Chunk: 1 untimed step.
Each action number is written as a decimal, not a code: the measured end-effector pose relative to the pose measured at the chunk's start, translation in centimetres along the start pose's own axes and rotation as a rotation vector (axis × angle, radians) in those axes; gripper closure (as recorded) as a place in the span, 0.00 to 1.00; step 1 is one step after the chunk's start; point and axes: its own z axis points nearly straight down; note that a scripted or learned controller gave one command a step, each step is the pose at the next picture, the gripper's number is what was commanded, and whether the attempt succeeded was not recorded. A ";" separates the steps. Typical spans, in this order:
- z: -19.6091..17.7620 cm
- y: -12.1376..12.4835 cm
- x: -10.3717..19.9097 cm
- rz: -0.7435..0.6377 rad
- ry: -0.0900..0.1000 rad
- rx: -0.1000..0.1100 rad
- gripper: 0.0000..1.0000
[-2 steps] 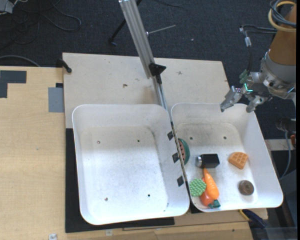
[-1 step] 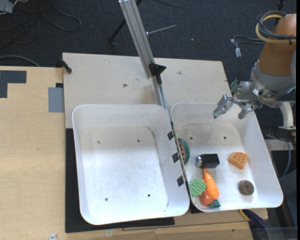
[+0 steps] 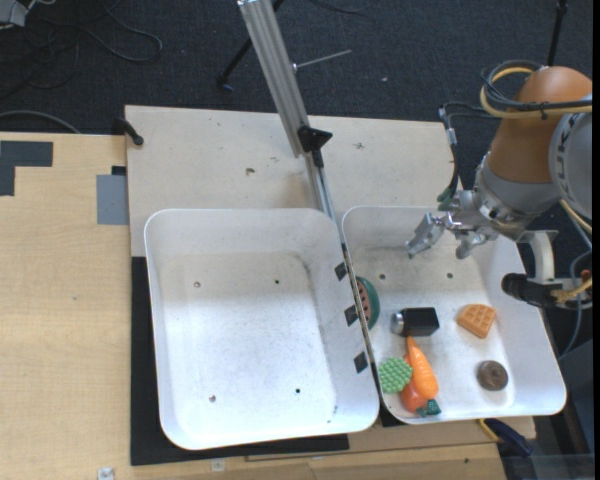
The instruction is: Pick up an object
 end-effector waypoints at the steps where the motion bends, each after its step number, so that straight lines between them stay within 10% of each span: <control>1: 4.7 -0.8 0.1 0.000 0.000 -0.001 0.00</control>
